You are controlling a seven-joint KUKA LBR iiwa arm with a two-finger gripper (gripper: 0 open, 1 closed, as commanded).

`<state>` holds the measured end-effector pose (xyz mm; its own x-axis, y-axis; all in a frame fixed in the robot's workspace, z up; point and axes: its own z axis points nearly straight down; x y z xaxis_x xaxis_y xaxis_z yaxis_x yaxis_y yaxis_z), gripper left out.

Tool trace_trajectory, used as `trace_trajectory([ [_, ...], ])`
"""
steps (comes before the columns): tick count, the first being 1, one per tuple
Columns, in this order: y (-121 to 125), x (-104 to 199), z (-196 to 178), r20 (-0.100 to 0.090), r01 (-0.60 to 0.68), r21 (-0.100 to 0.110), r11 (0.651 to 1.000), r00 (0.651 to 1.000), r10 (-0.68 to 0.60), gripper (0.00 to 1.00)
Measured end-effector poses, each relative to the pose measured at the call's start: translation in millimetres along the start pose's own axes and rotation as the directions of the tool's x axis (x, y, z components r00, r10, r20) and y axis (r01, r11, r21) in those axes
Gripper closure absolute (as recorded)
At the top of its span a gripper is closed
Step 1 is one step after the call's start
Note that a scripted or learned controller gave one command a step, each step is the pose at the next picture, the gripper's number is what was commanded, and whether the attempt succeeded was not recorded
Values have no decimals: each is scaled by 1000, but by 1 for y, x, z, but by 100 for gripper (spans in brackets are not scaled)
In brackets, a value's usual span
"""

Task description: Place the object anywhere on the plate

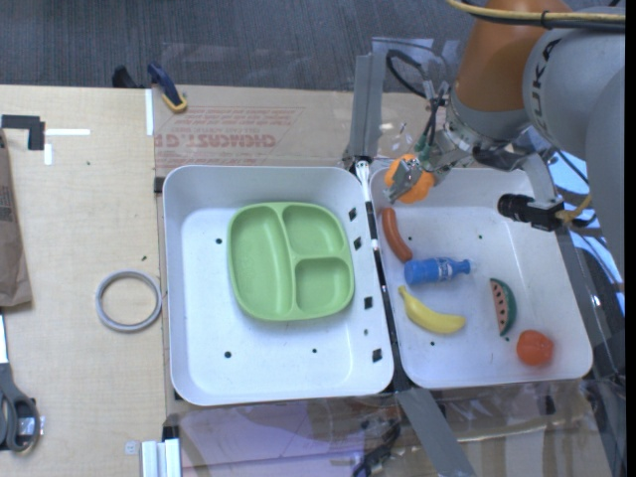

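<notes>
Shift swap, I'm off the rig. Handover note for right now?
Tool: at the back left corner of the right bin, over an orange object; a grasp can't be confirmed from this view.
Plate: green, three compartments, in the left bin, nothing on it.
In the right bin: sausage, blue bottle, banana, watermelon slice, tomato.
Done: nothing placed.
Left: grasp an object, move it onto the plate.

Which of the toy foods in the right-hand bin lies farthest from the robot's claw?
The round red-orange tomato, in the bin's near right corner. The gripper is at the far left corner, so the sausage, banana and watermelon slice lie closer.
</notes>
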<state>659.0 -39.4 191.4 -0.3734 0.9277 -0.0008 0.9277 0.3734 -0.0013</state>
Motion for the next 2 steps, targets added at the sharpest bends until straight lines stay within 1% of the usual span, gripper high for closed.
trace_trajectory([
  [1,-15,86,0,-1,-36,1,999,999,36,100],
  [2,-15,86,0,0,-37,1,999,999,37,0],
])
